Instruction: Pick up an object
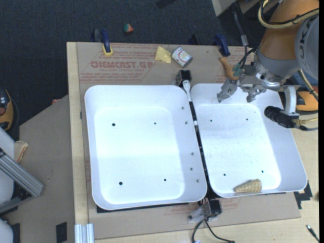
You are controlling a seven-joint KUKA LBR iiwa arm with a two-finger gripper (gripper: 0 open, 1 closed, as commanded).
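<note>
Your claw hangs with its fingers spread and nothing between them, over the far rim of the right bin. The only thing to pick, a tan ridged cone, lies well apart, against that bin's near wall. Risk, as a judgement: the near finger may strike the rim or push the cone up the sloped wall instead of closing around it. Open room lies on the cone's far side; the left bin offers none.
</note>
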